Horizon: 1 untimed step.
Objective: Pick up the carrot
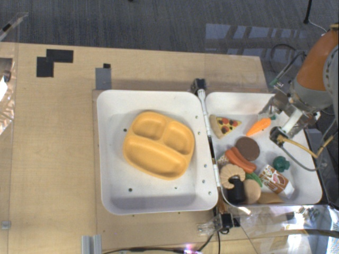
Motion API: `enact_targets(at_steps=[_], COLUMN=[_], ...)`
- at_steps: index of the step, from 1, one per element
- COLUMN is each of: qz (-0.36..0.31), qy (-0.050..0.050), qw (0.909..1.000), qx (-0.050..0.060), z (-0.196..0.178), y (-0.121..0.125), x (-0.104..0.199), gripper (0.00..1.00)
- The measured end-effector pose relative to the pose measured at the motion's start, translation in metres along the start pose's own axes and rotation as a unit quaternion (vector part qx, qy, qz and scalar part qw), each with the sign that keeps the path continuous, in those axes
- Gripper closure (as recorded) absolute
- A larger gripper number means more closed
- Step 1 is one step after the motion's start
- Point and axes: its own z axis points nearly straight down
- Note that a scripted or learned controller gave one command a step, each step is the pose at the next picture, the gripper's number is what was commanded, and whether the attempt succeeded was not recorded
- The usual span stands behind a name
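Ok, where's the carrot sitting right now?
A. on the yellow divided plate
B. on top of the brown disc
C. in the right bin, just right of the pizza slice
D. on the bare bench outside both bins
C: the carrot lies on the floor of the right bin, just right of the pizza slice.

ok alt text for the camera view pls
A carrot lies in the right bin among toy foods, with the gripper just to its right. The left bin holds a yellow tray.

Orange carrot (259,126) lies slantwise in the right bin (239,100).
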Motion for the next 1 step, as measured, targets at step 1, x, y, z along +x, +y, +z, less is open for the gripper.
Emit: enact_targets(at_steps=[1], qz=[0.045], qy=[0.001], qw=[0.9990], qx=[0.000], z=[0.0819], y=[-0.0193], x=[-0.0093], gripper=[0.00])
